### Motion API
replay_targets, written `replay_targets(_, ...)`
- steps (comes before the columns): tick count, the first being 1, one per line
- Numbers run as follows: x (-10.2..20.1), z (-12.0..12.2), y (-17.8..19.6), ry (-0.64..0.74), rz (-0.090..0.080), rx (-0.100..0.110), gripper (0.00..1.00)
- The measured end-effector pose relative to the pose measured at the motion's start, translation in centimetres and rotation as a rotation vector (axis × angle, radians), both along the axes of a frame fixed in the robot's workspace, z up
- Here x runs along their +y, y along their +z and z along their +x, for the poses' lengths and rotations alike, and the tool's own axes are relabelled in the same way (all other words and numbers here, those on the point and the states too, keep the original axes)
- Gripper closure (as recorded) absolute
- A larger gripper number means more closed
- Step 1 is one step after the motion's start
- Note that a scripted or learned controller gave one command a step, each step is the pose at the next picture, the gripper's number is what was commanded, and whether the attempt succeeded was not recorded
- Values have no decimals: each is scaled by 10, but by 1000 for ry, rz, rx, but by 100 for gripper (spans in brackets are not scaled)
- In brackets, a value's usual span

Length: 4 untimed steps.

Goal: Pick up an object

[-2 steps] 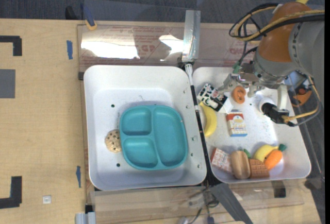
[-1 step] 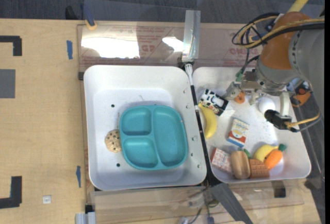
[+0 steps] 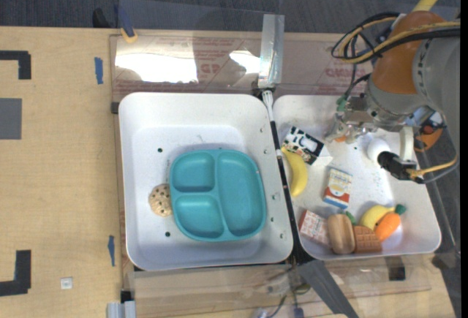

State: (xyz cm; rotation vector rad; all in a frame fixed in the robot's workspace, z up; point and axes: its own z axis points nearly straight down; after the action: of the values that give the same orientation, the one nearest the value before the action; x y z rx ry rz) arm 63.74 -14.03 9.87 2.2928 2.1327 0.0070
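the grey robot arm with its orange wrist band (image 3: 409, 61) hangs over the far side of the right-hand shallow white bin (image 3: 428, 236), its two-finger gripper (image 3: 349, 126) low near the bin's back wall; whether the gripper is spread or closed cannot be told from this angle, and nothing is seen held. the likely targets lie in that bin: a small black-and-white patterned toy (image 3: 302, 142) just beside the gripper, a yellow plastic banana (image 3: 296, 172) by the dividing wall, a small white carton with a red and blue label (image 3: 338, 188), and a cluster of a brown bread roll (image 3: 341, 233), a lemon and an orange carrot at the near edge. the left bin (image 3: 139, 134) holds a teal three-section plate (image 3: 217, 193) and a speckled cookie (image 3: 159, 199). the approach appears under way; the grasp is not yet made. the next move calls for centring over one object and descending.
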Motion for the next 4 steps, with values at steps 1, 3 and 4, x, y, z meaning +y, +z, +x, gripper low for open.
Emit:
replay_targets(1, 94, -20, 91, 167, 5, 0, 100)
replay_targets(3, 11, -96, 27, 154, 2, 19, 0)
replay_targets(4, 29, -137, -11, 141, 3, 5, 0)
